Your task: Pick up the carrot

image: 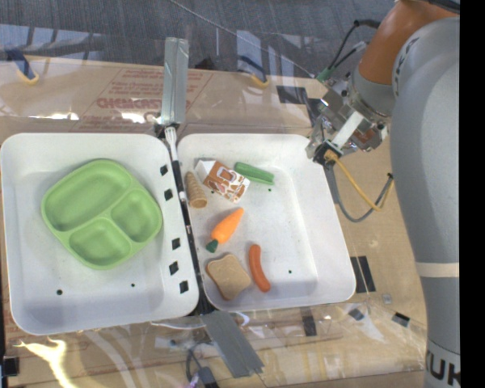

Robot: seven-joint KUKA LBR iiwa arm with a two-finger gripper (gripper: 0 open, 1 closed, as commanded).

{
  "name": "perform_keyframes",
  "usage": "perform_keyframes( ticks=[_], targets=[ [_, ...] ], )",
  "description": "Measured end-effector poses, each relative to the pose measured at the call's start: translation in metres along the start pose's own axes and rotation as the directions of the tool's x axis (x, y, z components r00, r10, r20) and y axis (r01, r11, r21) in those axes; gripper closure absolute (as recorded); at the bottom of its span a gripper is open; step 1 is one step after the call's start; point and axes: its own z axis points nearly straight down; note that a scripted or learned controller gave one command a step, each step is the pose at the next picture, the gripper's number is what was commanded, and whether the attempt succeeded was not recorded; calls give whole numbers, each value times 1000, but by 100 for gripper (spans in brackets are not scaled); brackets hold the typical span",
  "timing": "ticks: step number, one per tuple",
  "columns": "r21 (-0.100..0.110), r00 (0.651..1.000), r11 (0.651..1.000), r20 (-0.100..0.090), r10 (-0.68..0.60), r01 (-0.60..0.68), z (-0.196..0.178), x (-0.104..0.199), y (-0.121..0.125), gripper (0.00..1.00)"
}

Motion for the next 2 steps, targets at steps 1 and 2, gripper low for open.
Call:
perform_keyframes(
  ticks=[1,2],
  targets=[
    [2,961,961,2,278,-278,16,-22,-20,100],
    [-2,884,884,-7,467,-467,-65,-37,-19,100]
  ],
)
